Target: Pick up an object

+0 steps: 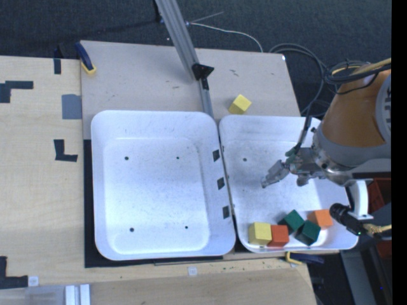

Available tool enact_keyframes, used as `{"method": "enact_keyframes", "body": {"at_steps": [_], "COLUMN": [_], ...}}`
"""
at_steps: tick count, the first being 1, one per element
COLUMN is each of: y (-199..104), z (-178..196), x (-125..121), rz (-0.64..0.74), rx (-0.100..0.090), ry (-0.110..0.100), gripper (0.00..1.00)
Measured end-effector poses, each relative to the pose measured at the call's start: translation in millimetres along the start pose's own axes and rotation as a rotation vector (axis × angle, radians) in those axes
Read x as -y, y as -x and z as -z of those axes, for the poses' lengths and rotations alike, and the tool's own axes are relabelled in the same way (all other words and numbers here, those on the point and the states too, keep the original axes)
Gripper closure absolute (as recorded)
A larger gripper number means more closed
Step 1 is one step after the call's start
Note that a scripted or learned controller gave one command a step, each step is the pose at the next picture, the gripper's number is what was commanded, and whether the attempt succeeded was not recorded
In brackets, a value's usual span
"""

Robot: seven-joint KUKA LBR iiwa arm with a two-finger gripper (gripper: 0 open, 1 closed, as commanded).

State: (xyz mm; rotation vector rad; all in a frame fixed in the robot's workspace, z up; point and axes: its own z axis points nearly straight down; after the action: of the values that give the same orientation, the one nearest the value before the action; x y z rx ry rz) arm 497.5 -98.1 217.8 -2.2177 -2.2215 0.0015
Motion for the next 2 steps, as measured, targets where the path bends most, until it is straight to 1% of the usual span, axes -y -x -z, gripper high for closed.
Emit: {"method": "enact_keyframes", "body": {"at_steps": [1, 2], "y": [-9.4, -20.6], "z": [-95.7, -21.5], "x": [-79.0, -80.5], "rz": [0.001, 0.001], "rx": [0.002, 0.001], "ry": [-0.003, 0.008], "gripper": [0.00, 0.00]}}
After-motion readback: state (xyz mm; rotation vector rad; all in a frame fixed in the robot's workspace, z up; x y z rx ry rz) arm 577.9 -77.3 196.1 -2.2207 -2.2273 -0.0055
